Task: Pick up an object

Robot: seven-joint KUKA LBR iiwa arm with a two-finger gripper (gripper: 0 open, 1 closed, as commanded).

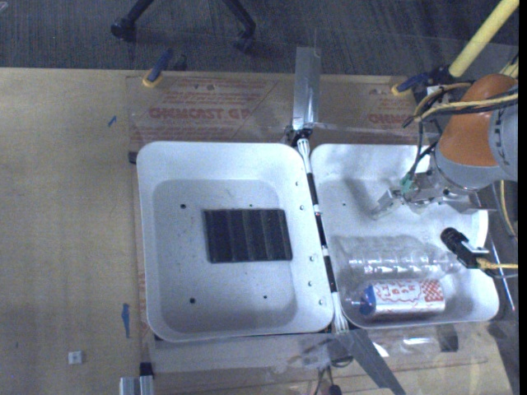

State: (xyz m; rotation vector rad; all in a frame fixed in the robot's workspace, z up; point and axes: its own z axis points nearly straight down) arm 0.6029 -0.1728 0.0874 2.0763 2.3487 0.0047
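Gripper [384, 205] low in right bin [338, 167], near clear plastic bottle [395, 257]; grip state cannot be told. Nothing visibly held; pick not yet done.

A black ribbed rectangular pad [247, 235] is lying flat at the middle of the bin farther from the arm [156, 179]. In the bin nearer the arm [346, 167], a clear plastic bottle [399, 257] is lying on its side. A red-and-white patterned tube [403, 295], blue-capped, is lying parallel just beside it.
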